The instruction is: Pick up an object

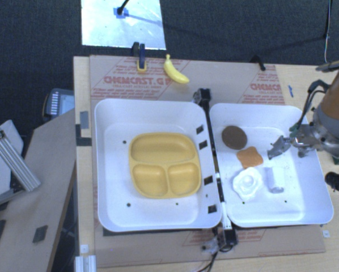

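Gripper (278,147) hovers with fingers parted and nothing held over the right bin (305,211). Toast slice (249,157) lies just beside its tips, fried egg (247,182) and grey cylinder (273,179) below. Best to centre over one item, then descend straight.

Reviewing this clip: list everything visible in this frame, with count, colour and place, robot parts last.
bins: two, white, side by side on the bench
divided tray: one, yellow, middle of left bin
round patty: one, brown, upper left of right bin
toast piece: one, orange, below the patty
fried egg toy: one, white, below the toast
small cylinder: one, pale grey, right of the egg
banana: one, yellow, on the board behind the bins
arm: one, grey with orange band, right side
end effector: one, metallic, over right bin
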You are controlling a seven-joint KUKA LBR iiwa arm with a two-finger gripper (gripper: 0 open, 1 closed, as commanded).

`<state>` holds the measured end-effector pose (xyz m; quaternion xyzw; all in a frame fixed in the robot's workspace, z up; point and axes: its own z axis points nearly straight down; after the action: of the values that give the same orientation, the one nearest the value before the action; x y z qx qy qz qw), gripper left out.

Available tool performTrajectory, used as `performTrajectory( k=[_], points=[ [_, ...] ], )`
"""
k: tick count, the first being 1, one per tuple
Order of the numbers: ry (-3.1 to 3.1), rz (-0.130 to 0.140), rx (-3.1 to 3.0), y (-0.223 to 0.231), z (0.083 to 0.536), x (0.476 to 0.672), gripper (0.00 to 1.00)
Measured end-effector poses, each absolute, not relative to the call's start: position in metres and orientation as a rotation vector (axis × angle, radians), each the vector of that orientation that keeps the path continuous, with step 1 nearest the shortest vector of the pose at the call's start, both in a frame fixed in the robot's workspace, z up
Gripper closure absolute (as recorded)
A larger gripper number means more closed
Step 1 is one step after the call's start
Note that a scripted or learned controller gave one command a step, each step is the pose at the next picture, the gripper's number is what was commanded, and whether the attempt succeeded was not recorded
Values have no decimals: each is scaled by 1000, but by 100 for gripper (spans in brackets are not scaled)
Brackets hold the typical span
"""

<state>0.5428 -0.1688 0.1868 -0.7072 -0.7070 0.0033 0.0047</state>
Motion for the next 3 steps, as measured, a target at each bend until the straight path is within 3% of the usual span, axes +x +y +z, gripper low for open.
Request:
performTrajectory(
  k=[1,3],
  points=[
    [-2225,-1,-2219,-168,194,546,0],
    [-2223,0,-2219,-172,83,547,0]
  ],
)
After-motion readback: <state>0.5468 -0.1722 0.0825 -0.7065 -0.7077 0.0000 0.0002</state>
